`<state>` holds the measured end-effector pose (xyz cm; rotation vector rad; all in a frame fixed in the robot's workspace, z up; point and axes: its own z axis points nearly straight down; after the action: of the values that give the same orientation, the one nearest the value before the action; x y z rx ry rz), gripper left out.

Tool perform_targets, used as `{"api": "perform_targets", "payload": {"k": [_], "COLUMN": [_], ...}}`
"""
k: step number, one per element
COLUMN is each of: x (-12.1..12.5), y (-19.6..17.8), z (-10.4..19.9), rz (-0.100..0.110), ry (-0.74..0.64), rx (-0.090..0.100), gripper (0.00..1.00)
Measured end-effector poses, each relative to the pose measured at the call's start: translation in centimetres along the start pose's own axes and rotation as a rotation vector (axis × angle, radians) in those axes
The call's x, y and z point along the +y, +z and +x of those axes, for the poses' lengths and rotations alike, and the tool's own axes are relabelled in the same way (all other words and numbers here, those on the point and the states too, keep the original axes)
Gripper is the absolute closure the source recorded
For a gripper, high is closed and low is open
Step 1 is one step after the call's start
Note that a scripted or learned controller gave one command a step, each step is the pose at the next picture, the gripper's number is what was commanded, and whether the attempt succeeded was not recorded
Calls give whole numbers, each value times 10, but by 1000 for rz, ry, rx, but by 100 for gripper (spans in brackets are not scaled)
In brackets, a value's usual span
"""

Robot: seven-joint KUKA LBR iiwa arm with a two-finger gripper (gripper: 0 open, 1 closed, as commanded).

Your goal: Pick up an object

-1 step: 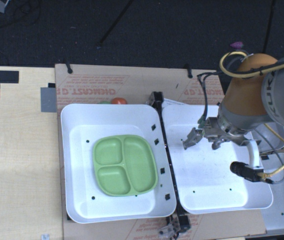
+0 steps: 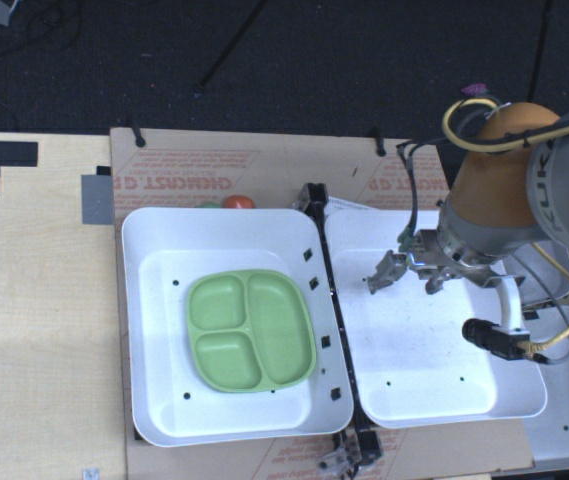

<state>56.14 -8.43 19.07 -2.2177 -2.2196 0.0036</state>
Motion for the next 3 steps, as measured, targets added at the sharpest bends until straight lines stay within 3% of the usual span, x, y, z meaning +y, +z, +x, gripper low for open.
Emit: {"api": "perform_targets", "payload": {"k": [2, 3], "x": [-2, -2], "y": [105, 92], "z": [-8, -10], "rz": [2, 2], "ry": [1, 7], "rx": [0, 1], "gripper": [0, 100]}}
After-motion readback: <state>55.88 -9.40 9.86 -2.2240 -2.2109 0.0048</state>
